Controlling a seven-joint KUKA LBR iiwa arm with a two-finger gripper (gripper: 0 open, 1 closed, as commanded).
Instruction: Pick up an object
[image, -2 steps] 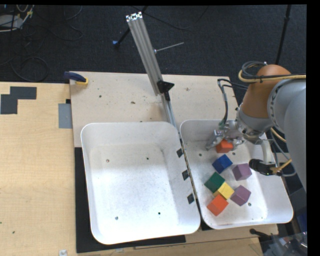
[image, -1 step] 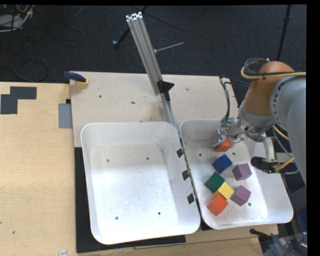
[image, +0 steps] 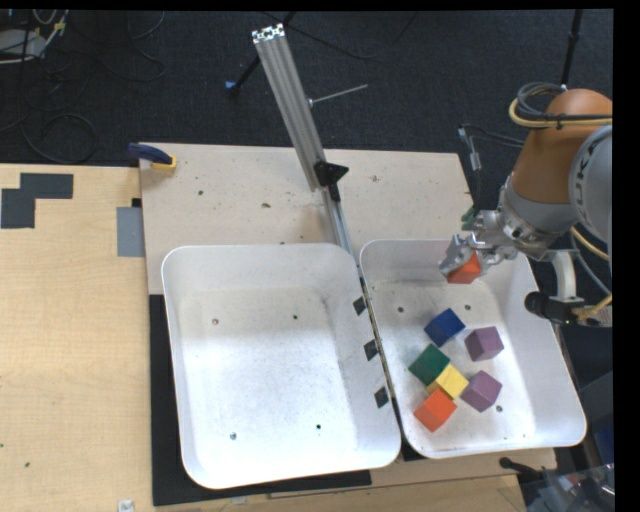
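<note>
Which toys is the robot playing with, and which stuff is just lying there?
For the job: end effector gripping an orange block; blue, green, yellow, orange-red, two purple cubes.
Lying about: left bin, clamp, metal rail.

I see two white bins (image: 270, 300) of smooth, faintly glossy plastic, speckled with dark flecks. The worktop (image: 70, 330) looks like pale matt wood. A ribbed metal rail (image: 292, 100) has a dull silver sheen.
</note>
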